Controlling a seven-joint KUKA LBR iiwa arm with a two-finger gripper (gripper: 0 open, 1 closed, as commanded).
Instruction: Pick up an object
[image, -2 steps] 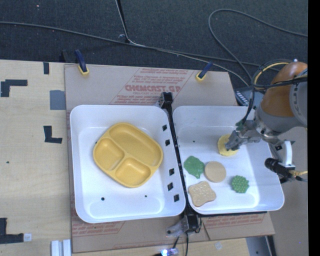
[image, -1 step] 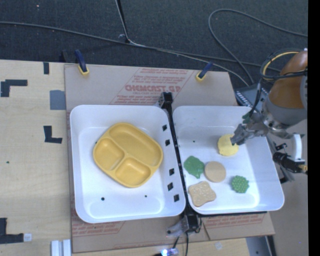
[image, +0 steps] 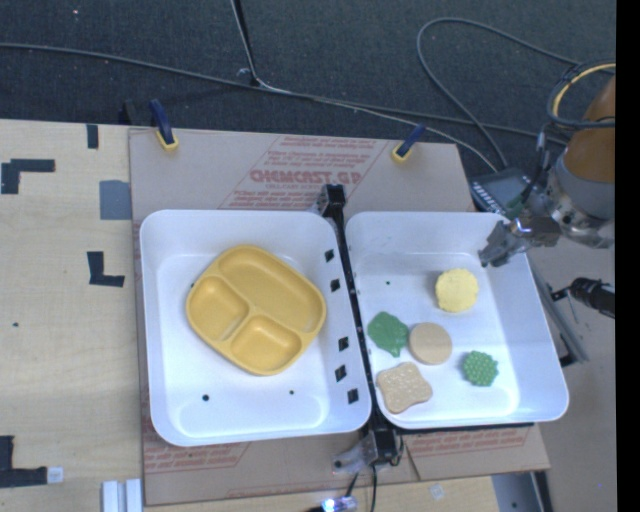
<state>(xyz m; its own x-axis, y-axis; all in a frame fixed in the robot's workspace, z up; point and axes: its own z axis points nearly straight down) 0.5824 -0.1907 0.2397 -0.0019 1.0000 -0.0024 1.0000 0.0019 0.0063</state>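
Yellow round food piece (image: 457, 290) lies in the right bin (image: 535, 330), nearest the gripper (image: 497, 250), which hangs over that bin's upper right corner; whether the jaws are spread or pressed together I cannot tell, since they are small and dark against the rim. Nothing sits between them. A good pick likely means dropping straight down, centred on the yellow piece, so both sides are met evenly and it does not skid on the smooth white floor. Open floor surrounds it on the upper and left sides. Below it the tan disc (image: 431, 343) lies near, with the green leafy piece (image: 388, 333) just beside that, the toast-shaped piece (image: 403, 387) lower still, and the green bumpy ball (image: 480, 368) toward the right wall. The left bin (image: 160, 300) carries the yellow divided plate (image: 256, 309), well apart from the work
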